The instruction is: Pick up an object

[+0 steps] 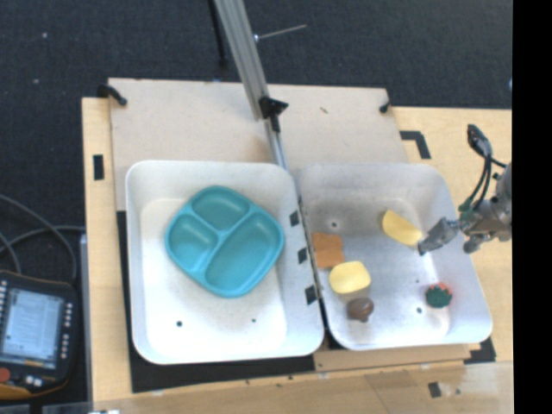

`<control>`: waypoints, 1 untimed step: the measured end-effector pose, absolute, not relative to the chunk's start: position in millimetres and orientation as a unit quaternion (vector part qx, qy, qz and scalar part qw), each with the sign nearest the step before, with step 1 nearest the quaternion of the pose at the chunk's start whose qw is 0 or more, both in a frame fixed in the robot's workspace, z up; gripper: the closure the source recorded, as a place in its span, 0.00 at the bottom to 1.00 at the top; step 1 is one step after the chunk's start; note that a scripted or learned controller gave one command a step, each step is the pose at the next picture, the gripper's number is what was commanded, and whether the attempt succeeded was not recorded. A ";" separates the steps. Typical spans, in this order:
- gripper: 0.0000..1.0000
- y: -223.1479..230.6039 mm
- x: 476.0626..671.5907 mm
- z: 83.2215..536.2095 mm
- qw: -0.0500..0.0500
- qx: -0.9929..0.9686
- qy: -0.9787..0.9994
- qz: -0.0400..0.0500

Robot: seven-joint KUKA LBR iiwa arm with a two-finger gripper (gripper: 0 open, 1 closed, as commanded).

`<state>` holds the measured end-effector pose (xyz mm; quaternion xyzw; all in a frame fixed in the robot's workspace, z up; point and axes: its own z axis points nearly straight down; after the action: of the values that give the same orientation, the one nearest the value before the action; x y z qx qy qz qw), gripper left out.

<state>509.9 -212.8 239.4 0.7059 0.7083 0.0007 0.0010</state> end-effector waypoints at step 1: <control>0.00 -212.8 509.9 239.4 0.001 0.706 0.708 0.001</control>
<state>509.9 -212.8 239.4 0.7061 0.7081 0.0009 0.0010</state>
